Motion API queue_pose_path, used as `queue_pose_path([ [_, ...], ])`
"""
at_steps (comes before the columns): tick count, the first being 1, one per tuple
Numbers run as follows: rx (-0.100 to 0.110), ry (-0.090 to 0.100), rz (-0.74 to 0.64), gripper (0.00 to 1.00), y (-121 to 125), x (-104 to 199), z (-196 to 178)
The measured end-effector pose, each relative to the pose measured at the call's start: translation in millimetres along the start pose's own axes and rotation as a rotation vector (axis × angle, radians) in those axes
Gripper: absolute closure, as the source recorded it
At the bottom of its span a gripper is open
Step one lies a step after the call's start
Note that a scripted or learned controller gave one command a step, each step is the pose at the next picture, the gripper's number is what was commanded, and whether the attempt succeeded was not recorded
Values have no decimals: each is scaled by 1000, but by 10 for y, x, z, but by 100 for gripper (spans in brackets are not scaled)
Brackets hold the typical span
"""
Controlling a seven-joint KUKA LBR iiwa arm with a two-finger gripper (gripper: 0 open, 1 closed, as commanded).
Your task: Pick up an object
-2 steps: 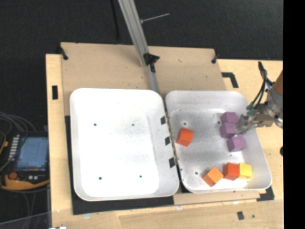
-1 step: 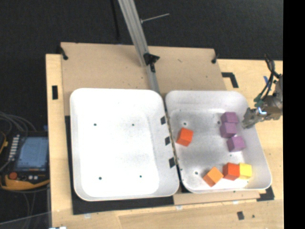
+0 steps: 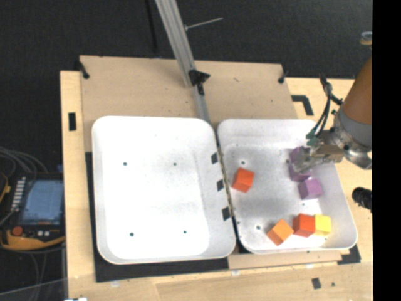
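The small purple cube (image 3: 311, 187) lies in the right-hand bin, close to that bin's right edge and about midway between its far and near edges. A second patch of purple (image 3: 296, 170) shows just beyond it, partly under the end effector; its shape cannot be made out.

The pale wooden counter (image 3: 156, 86) carries two shallow white bins set side by side, their inner edges touching. The left white bin (image 3: 103, 168) is the wider of the two. The right white bin (image 3: 263, 133) holds all the blocks. A long grey metal rail (image 3: 178, 39) slants from the counter's far edge down to where the bins meet.

The grey arm with its orange band (image 3: 360, 99) comes in over the right bin's right edge. Its end effector (image 3: 303, 160) is low over the bin near that edge, right above the purple patch. Whether it is spread or pressed together cannot be told, and nothing is seen held in it.

An orange cube (image 3: 243, 180) sits alone near the right bin's left edge, well apart from the others. Along the near edge, toward the near right corner, three blocks stand in a row: an orange block (image 3: 281, 231), a red block (image 3: 304, 224) just beside it, and a yellow block (image 3: 322, 223) touching the red one.
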State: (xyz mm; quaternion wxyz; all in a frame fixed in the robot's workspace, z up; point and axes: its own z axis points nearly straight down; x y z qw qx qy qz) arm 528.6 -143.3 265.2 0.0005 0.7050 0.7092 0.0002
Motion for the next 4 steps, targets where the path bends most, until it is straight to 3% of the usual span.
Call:
queue_pose_path([
  [1,0,3,-3,100,56,581,-49],
  [3,4,2,-2,100,-85,1700,23],
  [4,4,0,0,100,7,2151,159],
])
